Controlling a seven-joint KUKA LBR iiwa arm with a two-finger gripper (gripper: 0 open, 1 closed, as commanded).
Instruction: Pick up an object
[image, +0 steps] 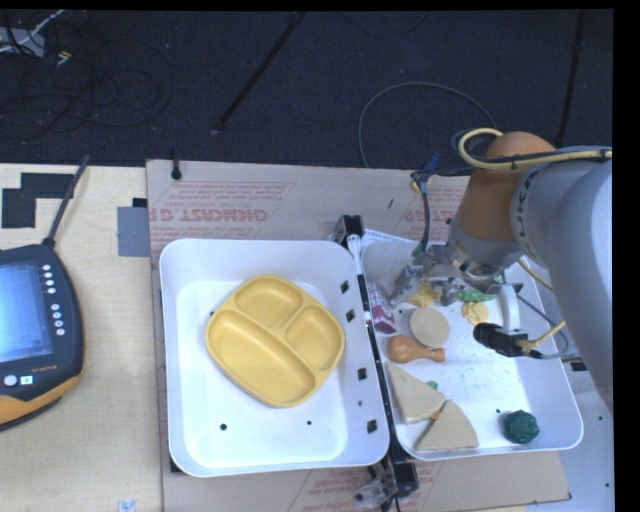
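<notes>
Your gripper (437, 283) hangs low over the far end of the right white bin (485, 385). From this slanted view you cannot tell whether it is spread or closed, and you see nothing clearly caught in it.

The pickable things all lie in that bin. A small yellow piece (426, 296) sits just under the gripper, with a small green scrap (476, 294) beside it. Just nearer to you lies a round beige disc (430, 327), touching an orange-brown drumstick-shaped toy (414, 350). Two tan wedge-shaped slices (415, 393) lie at the near end, side by side. A dark green knobbly ball (520, 427) sits apart in the near right corner.

The crowding around the gripper is your obstacle, as is the shared rim (368, 340) close on its left. The left white bin (200, 420) holds a yellow plastic compartment tray (275, 340). A handheld control pendant (30, 320) rests well left of the bins.
</notes>
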